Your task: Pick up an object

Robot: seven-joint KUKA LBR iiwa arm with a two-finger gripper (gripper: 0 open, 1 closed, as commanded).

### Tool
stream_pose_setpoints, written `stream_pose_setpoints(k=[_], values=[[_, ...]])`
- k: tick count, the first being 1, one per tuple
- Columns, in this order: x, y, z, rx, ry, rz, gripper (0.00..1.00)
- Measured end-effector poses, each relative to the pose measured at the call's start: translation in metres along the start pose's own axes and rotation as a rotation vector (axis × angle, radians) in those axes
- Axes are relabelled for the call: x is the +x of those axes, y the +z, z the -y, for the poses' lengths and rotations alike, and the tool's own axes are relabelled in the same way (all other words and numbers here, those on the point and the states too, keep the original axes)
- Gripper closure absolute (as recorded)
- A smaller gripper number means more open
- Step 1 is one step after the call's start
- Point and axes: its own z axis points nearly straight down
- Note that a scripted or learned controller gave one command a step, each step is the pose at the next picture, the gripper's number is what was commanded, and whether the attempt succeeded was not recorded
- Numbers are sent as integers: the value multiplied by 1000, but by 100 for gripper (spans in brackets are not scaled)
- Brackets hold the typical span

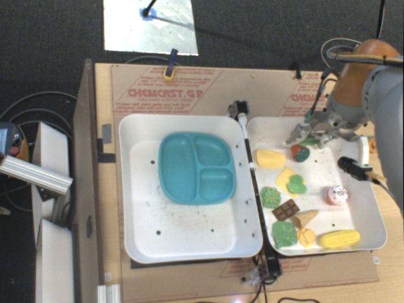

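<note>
My gripper (305, 136) hangs low over the far part of the right bin (379, 223), on the grey arm that comes in from the right. Just in front of it a small red and green toy fruit (300, 153) lies on the bin floor, close to the gripper's tip. I cannot see whether they touch. A yellow toy piece (270, 159) lies to the left of the fruit. A pink and white cupcake (337, 195) sits further to the front right.
The right bin also holds a yellow slice (286, 176), green pieces (271, 197), a chocolate bar (285, 209), a cone (305, 218), a lettuce leaf (285, 233) and a corn cob (339, 238). A teal divided plate (196, 168) lies in the left bin (142, 232).
</note>
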Motion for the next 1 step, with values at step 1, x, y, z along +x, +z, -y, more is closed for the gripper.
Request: stream_pose_setpoints(k=[1], values=[[-1,-11,1,-7,-1,2,100]])
